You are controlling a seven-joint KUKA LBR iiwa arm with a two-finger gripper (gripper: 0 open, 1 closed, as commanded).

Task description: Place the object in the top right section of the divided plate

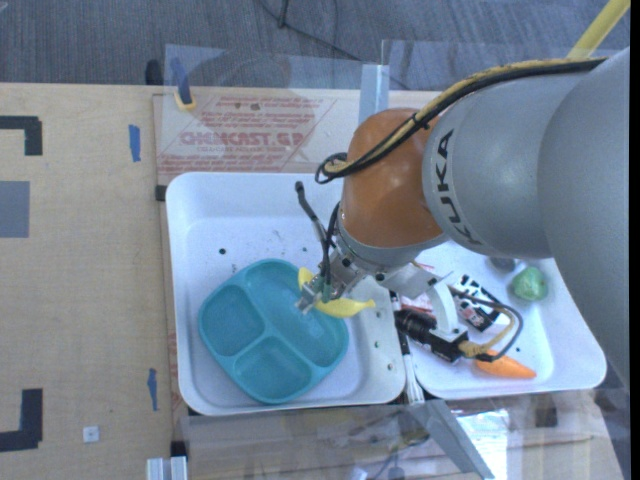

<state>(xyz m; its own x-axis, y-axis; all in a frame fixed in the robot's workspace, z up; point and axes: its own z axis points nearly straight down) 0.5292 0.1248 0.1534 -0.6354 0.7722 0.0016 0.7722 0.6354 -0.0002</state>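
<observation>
Two white bins sit on the bench; in the left bin (200,268) lies a teal divided plate (265,333). Pincer (320,293) pinches a yellow object (345,308) — at the plate's upper right rim.

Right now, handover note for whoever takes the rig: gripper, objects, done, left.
Gripper: over the top right edge of the teal divided plate in the left bin; finger state not readable.
Yellow object: at the gripper tip, on or over the plate's right rim; grasp not confirmed.
Right bin: orange carrot-like piece, green item.
Done: yellow object brought to the plate.
Left: confirm it sits in the top right section, then retract.
</observation>
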